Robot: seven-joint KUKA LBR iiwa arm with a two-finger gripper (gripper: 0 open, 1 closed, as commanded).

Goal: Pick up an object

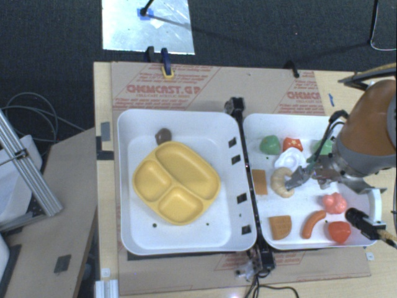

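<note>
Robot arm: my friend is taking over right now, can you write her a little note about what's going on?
Gripper: low in the right bin, its tip beside the tan ring-shaped toy and white piece; no object seen between its fingers.
Right bin: green ball, red-and-white piece, tan slice, orange wedge, sausage, pink piece, red tomato-like piece.
Left bin: yellow divided plate, small brown object.
Done: nothing lifted.
Left: grasp one object and raise it.
</note>
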